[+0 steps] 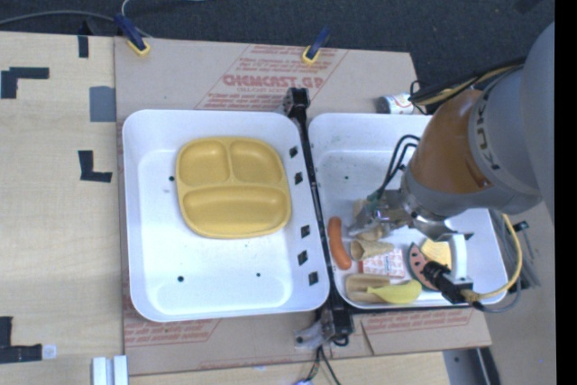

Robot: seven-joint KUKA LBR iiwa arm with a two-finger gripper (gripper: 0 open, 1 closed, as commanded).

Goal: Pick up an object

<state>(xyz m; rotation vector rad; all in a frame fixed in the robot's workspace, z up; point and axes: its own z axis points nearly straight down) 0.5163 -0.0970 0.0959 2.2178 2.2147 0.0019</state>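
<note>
Over the right bin (335, 140), my gripper (379, 216) hangs low above a hot dog (339, 242) and food clutter; whether my jaws are apart I cannot tell

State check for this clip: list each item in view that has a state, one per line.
Yellow divided plate: upright, flat in the left bin.
Hot dog: lying by the right bin's left wall.
Banana: lying at the front wall.
Hand: down among the food items.
</note>
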